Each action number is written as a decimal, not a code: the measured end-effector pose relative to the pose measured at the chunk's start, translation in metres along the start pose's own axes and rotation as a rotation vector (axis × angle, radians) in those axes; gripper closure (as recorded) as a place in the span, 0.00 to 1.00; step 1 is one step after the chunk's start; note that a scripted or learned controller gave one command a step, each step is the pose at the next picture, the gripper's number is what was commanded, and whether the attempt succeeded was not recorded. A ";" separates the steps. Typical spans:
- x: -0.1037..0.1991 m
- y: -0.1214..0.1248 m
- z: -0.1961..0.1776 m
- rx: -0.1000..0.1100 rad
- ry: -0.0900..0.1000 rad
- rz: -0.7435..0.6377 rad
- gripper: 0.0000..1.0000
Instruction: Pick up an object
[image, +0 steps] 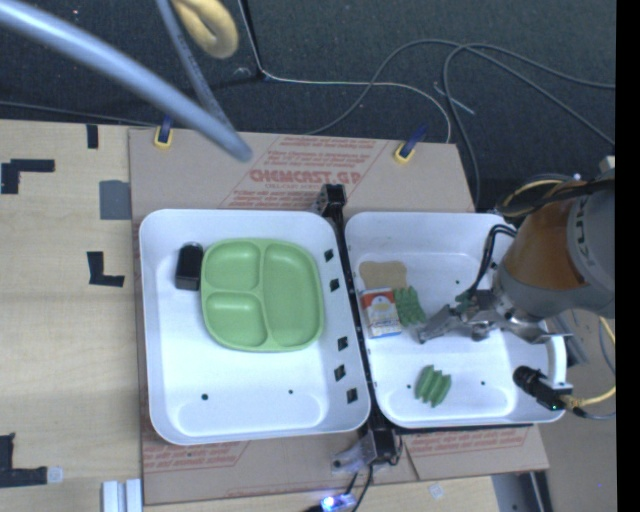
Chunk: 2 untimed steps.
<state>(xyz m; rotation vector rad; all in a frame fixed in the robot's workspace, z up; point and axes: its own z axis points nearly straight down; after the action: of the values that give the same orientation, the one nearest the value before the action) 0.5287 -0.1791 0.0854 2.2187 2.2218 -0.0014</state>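
In the right white bin (470, 232), the grey two-finger gripper (432, 329) hangs low at frame centre-right, fingers nearly closed on nothing, just beside a small green ridged toy (409, 305). It looks light, probably soft; grasp across its narrow sides.

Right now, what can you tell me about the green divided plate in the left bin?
The green divided plate is pale green, looks like plastic, and is roughly square with rounded corners. Raised ridges split it into three compartments: one across the lower left, two along the upper and right sides. It lies flat, a little rotated, on the floor of the left bin. A small black object sits against its left edge.
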 end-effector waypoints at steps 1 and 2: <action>-0.001 0.001 -0.011 -0.003 -0.002 0.000 1.00; 0.000 0.006 -0.054 -0.002 0.001 0.000 1.00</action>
<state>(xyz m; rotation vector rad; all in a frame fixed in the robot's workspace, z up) 0.5344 -0.1791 0.1391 2.2182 2.2214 0.0023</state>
